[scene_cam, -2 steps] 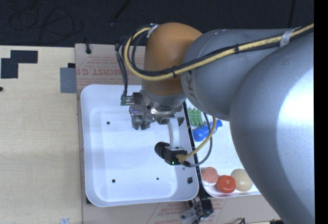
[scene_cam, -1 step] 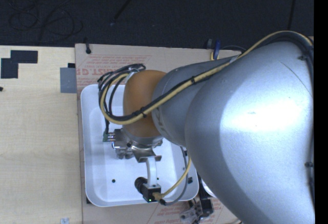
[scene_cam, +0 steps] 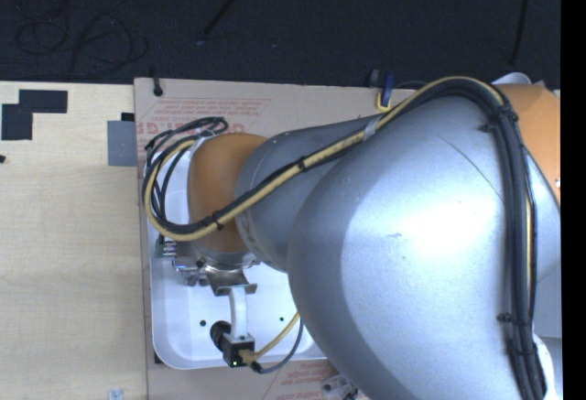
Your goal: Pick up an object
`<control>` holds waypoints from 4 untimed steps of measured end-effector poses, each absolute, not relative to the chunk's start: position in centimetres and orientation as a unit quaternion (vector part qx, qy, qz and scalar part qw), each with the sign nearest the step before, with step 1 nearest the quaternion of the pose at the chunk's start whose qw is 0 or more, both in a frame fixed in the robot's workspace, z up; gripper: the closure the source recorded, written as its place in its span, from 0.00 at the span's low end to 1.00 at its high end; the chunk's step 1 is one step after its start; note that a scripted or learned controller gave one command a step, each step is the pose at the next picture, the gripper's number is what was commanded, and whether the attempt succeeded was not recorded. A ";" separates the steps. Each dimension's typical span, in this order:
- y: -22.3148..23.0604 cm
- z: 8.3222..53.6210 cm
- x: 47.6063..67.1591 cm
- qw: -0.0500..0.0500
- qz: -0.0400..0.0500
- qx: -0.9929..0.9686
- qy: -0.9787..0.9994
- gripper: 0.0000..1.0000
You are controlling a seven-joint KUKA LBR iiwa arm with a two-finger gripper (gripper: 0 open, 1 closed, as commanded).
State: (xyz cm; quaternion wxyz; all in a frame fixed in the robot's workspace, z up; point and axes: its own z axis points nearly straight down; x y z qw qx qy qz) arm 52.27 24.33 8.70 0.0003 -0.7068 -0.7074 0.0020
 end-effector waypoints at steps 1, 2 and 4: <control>20.6 21.1 57.7 -0.004 -0.004 -0.708 -0.706 1.00; 20.8 20.2 57.3 0.001 0.002 -0.707 -0.707 0.00; 22.8 47.0 63.5 -0.002 -0.003 -0.707 -0.707 0.00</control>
